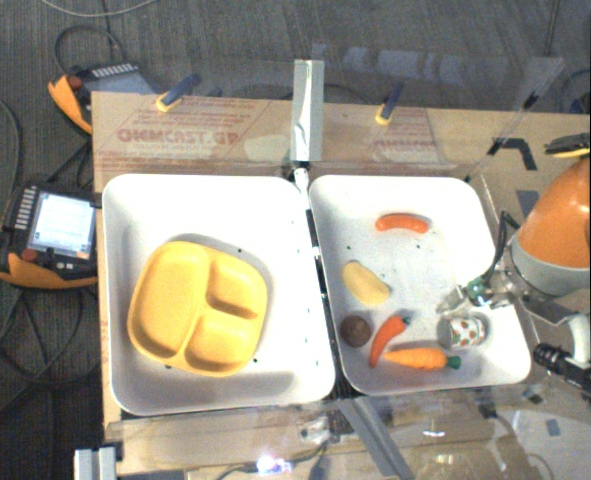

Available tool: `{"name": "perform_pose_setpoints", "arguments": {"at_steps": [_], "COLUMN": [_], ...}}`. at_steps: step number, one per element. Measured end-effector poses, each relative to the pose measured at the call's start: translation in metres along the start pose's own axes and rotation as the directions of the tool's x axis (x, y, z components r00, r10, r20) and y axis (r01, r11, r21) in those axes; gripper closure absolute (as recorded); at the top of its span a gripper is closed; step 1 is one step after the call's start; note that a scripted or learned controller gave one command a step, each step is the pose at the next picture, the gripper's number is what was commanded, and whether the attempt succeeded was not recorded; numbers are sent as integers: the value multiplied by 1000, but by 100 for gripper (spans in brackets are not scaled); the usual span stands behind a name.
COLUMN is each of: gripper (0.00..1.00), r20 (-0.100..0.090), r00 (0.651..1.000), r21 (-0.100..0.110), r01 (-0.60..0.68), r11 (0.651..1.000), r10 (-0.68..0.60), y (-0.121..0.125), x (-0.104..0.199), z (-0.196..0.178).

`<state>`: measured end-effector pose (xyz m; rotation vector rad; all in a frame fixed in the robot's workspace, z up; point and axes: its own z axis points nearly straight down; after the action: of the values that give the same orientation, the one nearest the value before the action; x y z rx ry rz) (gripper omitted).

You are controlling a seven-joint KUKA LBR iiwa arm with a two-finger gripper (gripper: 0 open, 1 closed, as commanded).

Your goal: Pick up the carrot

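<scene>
The carrot [416,358] is orange with a green stub at its right end. It lies flat near the front edge of the right bin [475,200]. My gripper [465,315] hangs over the right side of that bin, just above and to the right of the carrot's green end. Nothing is visibly held in it. The arm's orange band [563,226] fills the right edge of the view.
A red pepper [386,337] with a green stem lies slanted against the carrot's left end, beside a brown ball [355,330]. A yellow potato-like piece [366,283] and an orange sausage [403,223] lie further back. The left bin [120,208] holds a yellow divided tray [199,306].
</scene>
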<state>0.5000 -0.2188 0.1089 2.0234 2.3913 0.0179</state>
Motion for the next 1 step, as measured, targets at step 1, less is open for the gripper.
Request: {"name": "perform_pose_setpoints", "arguments": {"at_steps": [1], "gripper": [0], "r20": [-2], "r00": [1000], "r21": [1], "r01": [1], "r11": [1000], "r10": [-1], "y": [0], "x": [1], "z": [0]}}
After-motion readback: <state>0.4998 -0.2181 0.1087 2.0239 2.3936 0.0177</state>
